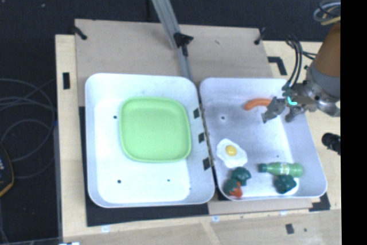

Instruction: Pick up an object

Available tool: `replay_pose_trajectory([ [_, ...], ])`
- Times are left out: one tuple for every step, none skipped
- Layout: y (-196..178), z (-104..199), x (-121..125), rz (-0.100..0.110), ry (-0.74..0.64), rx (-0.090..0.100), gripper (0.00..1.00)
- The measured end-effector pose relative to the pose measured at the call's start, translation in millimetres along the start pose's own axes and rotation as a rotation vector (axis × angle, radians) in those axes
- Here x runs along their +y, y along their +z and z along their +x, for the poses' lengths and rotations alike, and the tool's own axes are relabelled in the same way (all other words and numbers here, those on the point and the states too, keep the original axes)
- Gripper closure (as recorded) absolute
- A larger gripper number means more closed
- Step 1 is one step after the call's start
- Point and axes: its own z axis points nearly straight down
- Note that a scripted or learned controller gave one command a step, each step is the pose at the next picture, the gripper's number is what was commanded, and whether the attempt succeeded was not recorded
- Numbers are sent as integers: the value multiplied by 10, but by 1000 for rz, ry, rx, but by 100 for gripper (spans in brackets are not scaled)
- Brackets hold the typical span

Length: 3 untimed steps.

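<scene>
The gripper (279,112), fingers spread and holding nothing, hovers at the right bin's (298,140) two o'clock just beside the orange carrot (256,104), so the approach seems underway and next comes a descent and closing.

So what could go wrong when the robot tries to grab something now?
The gripper sits right beside the orange carrot-like toy, near the right bin's far wall, so it might just push the toy against the wall rather than catch it. The fried egg toy, green bottle and broccoli-like pieces lie bunched at the near end, so grabbing one there could knock another.
</scene>
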Motion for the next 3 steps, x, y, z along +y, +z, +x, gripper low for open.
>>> replay_pose_trajectory([
  [0,0,0,0,0,0,0],
  [616,36,12,5,0,0,0],
  [1041,60,28,4,1,0,0],
])
